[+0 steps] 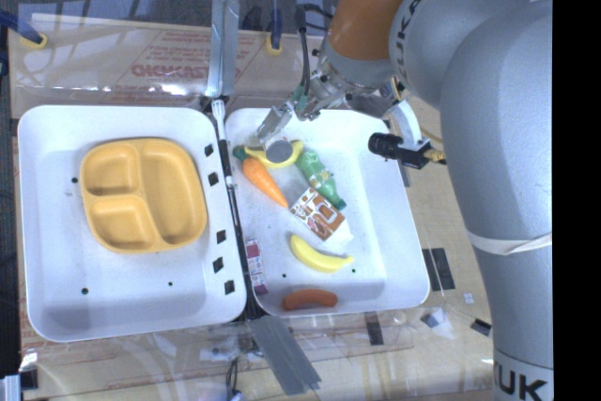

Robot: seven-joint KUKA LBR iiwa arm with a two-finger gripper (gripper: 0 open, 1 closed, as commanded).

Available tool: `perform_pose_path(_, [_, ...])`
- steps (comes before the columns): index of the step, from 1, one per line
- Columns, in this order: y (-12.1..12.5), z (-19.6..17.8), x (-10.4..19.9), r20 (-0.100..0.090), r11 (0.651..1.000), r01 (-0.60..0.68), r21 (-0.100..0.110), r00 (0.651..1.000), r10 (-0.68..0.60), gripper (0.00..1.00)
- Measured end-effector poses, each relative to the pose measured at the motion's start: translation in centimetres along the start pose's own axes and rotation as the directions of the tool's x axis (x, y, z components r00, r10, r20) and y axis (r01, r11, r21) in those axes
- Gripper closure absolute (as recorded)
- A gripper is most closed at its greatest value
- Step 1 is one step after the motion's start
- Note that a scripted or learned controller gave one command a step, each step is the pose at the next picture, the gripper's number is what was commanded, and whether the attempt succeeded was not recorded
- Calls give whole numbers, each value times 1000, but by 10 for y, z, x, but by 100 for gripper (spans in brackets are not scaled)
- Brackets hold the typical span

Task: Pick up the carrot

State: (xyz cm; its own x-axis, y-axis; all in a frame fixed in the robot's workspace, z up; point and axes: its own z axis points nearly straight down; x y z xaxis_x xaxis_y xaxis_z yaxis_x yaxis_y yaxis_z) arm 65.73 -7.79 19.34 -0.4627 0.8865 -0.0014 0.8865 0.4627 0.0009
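Two shallow white bins sit side by side on the bench; the right bin [399,239] holds the task's carrot [264,180], lying near its 10 o'clock corner, close to the dividing wall, blunt end toward 10 o'clock and tip toward 4 o'clock. The jaws [279,138] hang just above the carrot's blunt end, over a yellow banana [285,157] touching that end; whether the jaws are spread or closed cannot be told, since the tips blur into a grey disc-like shape; nothing is seen gripped.

Risks, judged from this layout: the jaws stand over the banana rather than the carrot's middle, so a straight descent may close on the banana or on both; the carrot's taper and smooth skin could let it squirt out toward the tip; the bin wall just beside it at 9 o'clock leaves little room for one finger.

Materials: carrot orange, conical, glossy, seemingly plastic; a green packet [316,172] and a printed red-and-white carton [322,214] lie toward 4 o'clock of it; a second banana [319,255] and a reddish sausage [310,299] rest toward 6 o'clock; the left bin [47,286] carries a yellow divided plate [143,194], matt, three-sectioned.
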Motion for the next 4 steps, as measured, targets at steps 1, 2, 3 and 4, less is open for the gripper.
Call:
perform_pose_path(1, [-13, 2, 13, -3, 1000, -2, 4, 1000, 2, 0])
perform_pose_path(2, [-23, 51, -11, -2, 1000, 10, 3, 1000, -10, 0])
perform_pose_path(3, [-29, 1, 40, -3, 983, 183, 3, 983, -183, 0])
perform_pose_path(4, [-37, 2, 48, -5, 977, 215, 4, 977, -215, 0])
